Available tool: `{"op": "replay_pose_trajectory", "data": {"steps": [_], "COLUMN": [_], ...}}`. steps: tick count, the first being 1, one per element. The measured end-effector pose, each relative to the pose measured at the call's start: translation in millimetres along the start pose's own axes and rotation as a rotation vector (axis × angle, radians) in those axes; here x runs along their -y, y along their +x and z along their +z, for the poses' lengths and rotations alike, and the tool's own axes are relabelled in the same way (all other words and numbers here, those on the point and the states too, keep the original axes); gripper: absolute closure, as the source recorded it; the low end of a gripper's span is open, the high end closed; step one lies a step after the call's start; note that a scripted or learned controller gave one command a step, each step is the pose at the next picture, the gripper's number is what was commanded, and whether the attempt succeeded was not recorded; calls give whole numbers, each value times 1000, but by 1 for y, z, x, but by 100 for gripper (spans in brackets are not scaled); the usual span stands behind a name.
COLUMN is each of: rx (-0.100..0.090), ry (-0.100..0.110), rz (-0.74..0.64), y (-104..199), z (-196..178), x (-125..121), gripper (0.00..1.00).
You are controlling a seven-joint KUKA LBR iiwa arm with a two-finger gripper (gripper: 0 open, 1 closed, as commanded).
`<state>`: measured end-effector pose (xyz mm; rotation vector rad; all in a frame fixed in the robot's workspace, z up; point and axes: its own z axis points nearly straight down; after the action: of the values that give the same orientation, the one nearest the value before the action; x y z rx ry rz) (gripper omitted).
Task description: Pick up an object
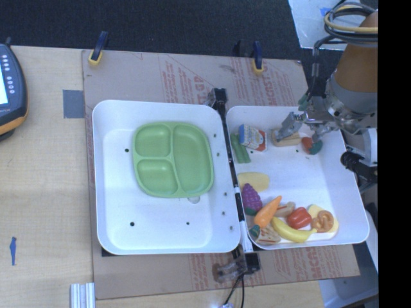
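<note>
Toy food fills the right bin (347,191), and the piece nearest the jaws (297,126) is a pale tan wedge, perhaps a toy sandwich or slice of cake (287,137), lying at the far end of that bin. Its long axis runs roughly left to right, tilted a little, with the thicker end toward the left. Just right of it sits a small red and green piece (313,144); to its left is a small white carton (252,137) beside a green stick (239,150).

The arm (356,69) reaches in from the right, with its metal tip low over the wedge's right end. Whether the jaws are apart or together I cannot tell; the metalwork is too cluttered at this angle, and nothing is clearly between them.

I judge this the approach or grasp stage, with nothing lifted yet. Next, the jaws probably need to straddle the wedge across its short width, clamp, and rise straight up clear of the bin wall.

The left bin (109,230) holds a green divided plate (173,159).
</note>
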<state>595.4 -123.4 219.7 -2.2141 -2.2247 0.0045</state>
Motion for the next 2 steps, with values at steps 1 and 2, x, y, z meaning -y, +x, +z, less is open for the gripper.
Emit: {"op": "replay_pose_trajectory", "data": {"steps": [1,2], "rx": [-2,0], "ry": [8,3], "rz": [-3,2], "y": [33,28], "z": [135,128], "x": [19,68], "gripper": [0,0]}}
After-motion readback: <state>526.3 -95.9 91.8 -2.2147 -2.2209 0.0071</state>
